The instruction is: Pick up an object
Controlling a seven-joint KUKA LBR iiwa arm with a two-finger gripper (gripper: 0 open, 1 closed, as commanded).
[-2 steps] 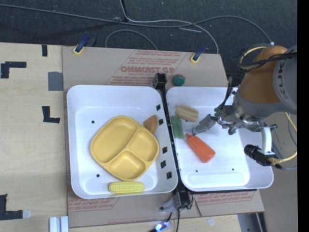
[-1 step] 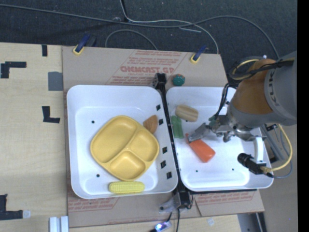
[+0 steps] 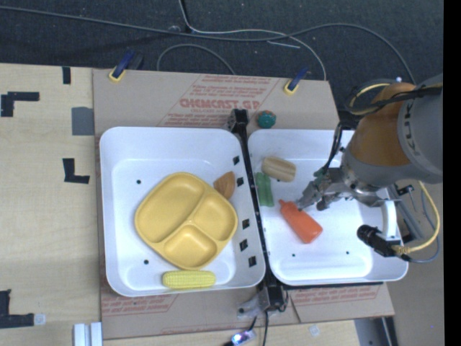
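Roughly, the gripper sat low in the right bin, tips just right of the orange carrot at its upper end. Couldn't tell whether the fingers were apart or together; they were too small and dark against the wrist. Nothing showed between them, so I wouldn't call it a grasp.

My read: the carrot was the likely target. It lay diagonally, upper end at far-left, fat end toward near-right. To do this well, the tips needed to shift left and slightly near so they straddled the carrot's middle across its short axis, then close. Closing at the end would probably squirt it out.

Neighbours: the green piece lay along the bin's left wall, just left of the carrot's upper end, a possible snag if the tips went too far left. The tan roll sat farther back, near but apart.

Well clear: the left bin held a yellow divided plate, a brown piece touching the plate's far-right rim, and a corn cob by the near wall. A teal ball rested on the cardboard behind the bins.
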